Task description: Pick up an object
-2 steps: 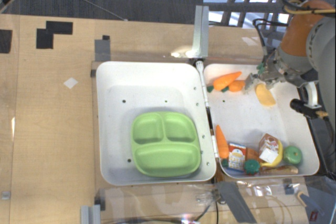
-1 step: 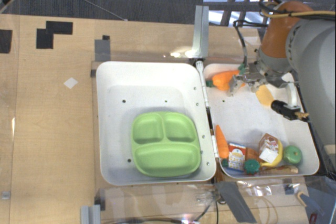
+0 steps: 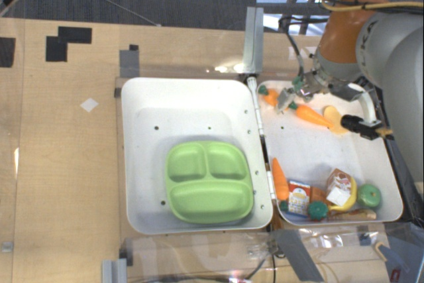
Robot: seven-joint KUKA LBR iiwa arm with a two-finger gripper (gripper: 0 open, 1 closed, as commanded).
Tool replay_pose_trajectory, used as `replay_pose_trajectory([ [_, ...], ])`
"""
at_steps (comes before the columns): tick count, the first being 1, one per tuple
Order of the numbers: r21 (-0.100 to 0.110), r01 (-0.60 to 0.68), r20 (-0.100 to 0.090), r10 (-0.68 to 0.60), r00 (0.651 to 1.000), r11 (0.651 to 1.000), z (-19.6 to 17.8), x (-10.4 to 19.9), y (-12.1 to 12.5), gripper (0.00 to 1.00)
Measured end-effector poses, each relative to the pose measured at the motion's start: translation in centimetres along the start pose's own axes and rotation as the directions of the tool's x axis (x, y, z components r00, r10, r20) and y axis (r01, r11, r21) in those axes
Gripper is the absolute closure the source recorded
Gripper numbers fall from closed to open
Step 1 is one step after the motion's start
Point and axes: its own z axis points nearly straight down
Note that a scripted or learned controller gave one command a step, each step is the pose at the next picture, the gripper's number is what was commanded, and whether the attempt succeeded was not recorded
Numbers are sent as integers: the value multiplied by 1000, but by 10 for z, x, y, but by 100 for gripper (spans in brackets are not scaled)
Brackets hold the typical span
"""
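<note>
No legible text, seemingly.

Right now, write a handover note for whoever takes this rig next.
Gripper: low at the far end of the right bin, beside a small carrot and a larger carrot; nothing visibly between its fingers, and their state cannot be read.
Right bin, near end: another carrot, juice carton, banana, green apple.
Left bin: green divided plate.
Done: nothing picked yet.
Left: grasp one object and lift it.

right bin (image 3: 377,162) middle: open | near edge: toy pile (image 3: 331,199) | far edge: carrot (image 3: 311,115)
</note>
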Motion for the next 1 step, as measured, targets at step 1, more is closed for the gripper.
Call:
replay_pose_trajectory([
  [1,7,0,-3,0,1000,1000,27,-1,-1,0],
])
